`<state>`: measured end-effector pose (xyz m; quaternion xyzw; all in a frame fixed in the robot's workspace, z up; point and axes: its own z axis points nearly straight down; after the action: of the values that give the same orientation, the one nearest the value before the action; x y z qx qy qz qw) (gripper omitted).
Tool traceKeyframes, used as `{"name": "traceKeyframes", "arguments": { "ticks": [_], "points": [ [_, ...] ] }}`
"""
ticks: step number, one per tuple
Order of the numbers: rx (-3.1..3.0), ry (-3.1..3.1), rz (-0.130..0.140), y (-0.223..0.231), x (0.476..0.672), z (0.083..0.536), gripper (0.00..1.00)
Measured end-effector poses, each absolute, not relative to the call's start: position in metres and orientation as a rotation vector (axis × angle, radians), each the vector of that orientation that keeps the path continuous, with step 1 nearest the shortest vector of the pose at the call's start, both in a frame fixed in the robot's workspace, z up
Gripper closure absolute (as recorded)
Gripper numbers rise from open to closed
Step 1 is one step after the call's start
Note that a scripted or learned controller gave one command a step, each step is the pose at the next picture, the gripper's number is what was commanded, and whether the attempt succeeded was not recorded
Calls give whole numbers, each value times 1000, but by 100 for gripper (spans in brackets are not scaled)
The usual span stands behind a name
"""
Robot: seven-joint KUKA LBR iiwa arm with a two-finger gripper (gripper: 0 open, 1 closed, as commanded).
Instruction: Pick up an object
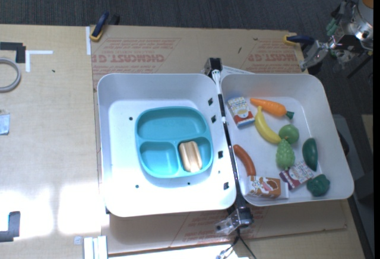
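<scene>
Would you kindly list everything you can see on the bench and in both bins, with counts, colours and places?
Bins: 2, white, side by side on cardboard.
Divided tray: 1, teal, in the left bin.
Bread roll: 1, tan, tray's lower right compartment.
Carrot: 1, orange, right bin, top.
Banana: 1, yellow, below the carrot.
Sausage: 1, red-orange, right bin's left side.
Green foods: 4, green, right bin's right half.
Small cartons: 3, printed, one top left, two along the bottom.
Clamps: 2, blue and yellow, cardboard's top corners.
Gripper: 1, metallic, above the right bin's top right corner.
</scene>
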<state>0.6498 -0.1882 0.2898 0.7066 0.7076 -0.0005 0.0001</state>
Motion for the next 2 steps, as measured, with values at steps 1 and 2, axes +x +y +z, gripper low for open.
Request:
{"name": "traceKeyframes", "arguments": {
  "ticks": [1,2],
  "points": [
    [2218,2225,-2,-128,659,186,0],
    [2211,2215,11,-106,652,108,0]
  ]
}}
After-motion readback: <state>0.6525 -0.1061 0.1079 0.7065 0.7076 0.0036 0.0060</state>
